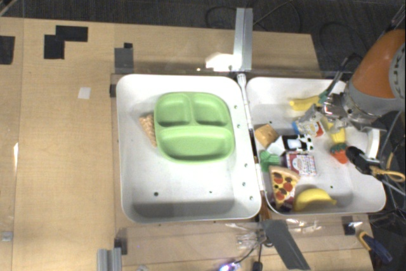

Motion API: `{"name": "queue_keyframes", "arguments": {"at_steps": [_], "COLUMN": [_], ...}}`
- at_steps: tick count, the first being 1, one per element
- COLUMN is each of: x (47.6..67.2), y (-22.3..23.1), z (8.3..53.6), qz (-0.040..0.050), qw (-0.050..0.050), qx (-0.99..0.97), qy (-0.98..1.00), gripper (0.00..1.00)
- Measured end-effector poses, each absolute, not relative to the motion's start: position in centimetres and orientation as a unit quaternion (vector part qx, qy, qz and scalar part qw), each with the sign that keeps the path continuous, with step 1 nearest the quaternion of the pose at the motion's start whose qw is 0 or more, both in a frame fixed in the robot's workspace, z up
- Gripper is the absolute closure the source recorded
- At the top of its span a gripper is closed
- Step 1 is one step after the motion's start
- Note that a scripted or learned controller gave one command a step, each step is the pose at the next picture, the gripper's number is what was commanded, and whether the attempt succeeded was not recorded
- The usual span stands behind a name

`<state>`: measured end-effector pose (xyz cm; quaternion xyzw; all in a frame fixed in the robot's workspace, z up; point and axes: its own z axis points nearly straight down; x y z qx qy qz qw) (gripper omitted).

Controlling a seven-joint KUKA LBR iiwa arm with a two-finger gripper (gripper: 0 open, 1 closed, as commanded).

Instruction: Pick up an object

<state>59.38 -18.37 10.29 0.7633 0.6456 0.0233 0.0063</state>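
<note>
The right bin (368, 200) holds several toy foods. Among them are a yellow banana (302, 103) at the back, a bread piece (265, 134), a black-and-white item (306, 143) and a pink packet (303, 164). A pizza slice (283, 183) and a second banana (314, 198) lie at the front. A yellow piece (339, 135) and a small red-and-green piece (340, 153) sit further right. My gripper (321, 115) is low over the bin's back middle, just right of the back banana and above the black-and-white item.
The left bin (184, 200) holds a green divided plate (192, 125), with a tan waffle-like piece (148, 127) at its left edge. A metal post (243, 35) stands behind the wall between the bins. Cables lie at the right bin's right edge.
</note>
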Motion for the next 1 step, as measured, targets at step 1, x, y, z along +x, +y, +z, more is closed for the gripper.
{"name": "queue_keyframes", "arguments": {"at_steps": [1], "x": [59.48], "y": [-18.91], "z": [11.6], "qz": [0.0206], "qw": [0.016], "qx": [0.763], "qy": [0.646], "gripper": [1.0]}}
